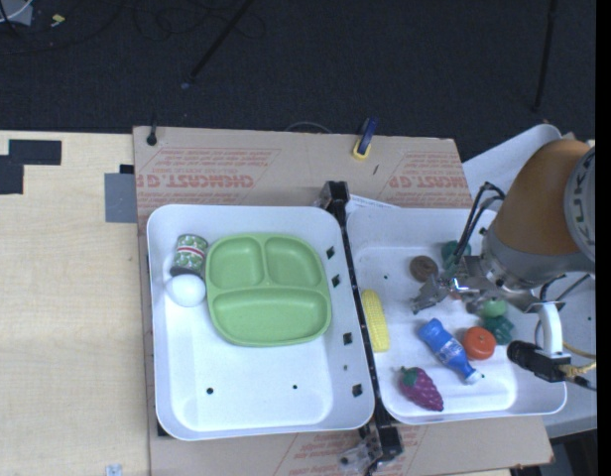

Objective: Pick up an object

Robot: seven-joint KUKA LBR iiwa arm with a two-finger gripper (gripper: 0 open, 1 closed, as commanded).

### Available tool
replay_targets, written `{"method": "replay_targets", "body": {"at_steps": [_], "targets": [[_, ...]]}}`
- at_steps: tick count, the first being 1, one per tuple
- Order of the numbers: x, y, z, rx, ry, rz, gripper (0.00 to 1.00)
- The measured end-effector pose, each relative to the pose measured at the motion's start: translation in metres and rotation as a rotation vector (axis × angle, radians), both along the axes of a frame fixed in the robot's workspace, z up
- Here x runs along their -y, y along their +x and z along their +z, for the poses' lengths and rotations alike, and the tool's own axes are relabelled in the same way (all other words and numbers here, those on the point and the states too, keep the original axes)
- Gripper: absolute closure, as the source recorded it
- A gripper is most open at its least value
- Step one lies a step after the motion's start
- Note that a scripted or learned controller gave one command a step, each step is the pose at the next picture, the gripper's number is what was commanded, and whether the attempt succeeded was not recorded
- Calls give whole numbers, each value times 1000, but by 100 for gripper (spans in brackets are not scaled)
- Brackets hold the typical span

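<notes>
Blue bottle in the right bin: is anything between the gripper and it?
Nothing visible. The gripper hangs just above the blue bottle in this view, with bare bin floor between them. The orange ball lies beside the bottle, and the corn lies apart.

arm: mine (pixel 544 211), reaching in from the right | wrist: bent down | gripper (pixel 446 291): low, pointing left

Cardboard sheet (pixel 286 167) under the bins: red printed lettering, twice along its far edge, upside down and mirrored from this view; reads roughly "CHEMCRAFT", exact spelling uncertain. More red print on the near edge, too cut off to read.
Small can (pixel 190 254), left bin: green and red label, wording illegible.
</notes>
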State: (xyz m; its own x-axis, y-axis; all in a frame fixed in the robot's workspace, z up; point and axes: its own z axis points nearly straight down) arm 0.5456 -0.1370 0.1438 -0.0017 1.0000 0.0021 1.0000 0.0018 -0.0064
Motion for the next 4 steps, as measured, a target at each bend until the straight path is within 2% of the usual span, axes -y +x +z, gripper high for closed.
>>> {"method": "replay_targets", "body": {"at_steps": [1, 2, 3, 4], "targets": [[-3, -1, -54, 0, 0, 0, 0], [-1, -1, -41, 1, 0, -6, 100], [3, -5, 20, 8, -2, -8, 100], [-1, -10, 65, 8, -2, -2, 100]]}}
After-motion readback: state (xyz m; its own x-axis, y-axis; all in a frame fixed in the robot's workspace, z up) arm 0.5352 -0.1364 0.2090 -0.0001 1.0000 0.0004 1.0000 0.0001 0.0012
